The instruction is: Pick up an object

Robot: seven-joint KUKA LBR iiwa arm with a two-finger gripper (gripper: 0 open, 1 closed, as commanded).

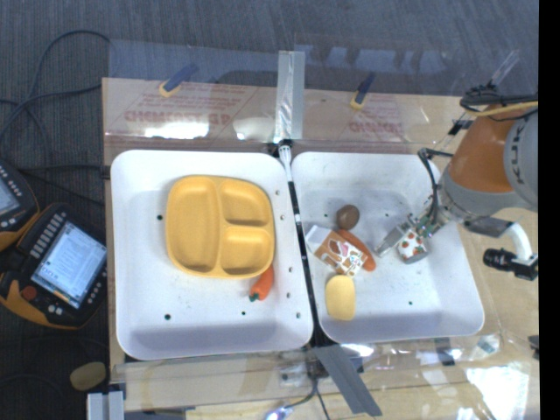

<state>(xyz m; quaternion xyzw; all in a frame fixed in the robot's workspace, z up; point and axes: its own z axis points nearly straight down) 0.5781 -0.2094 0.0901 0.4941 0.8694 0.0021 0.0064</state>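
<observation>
Two white bins sit side by side on your surface, and your arm [490, 160] reaches in from the right over the right bin [455, 309]. Its grey body and orange band sit above that bin's far right corner, with the wrist angled down and to the left. The jaws [404, 237] hang low in the right half of the bin. You cannot tell from this view whether they are spread or pressed together.

Right at the jaws you see a small white and red object [411, 246], touching or just under the tip; whether it is actually pinched is unclear. To the left of the jaws, near the bin's middle, lies an orange snack packet [339, 252] with an orange carrot-like piece [359, 246] along its right edge. A brown round object [348, 215] sits just behind the packet, and a yellow lemon-like object [341, 297] lies just in front of it.

Your left bin [140, 322] holds a yellow divided tray [219, 226], with a small carrot [262, 284] touching its near right corner.
</observation>
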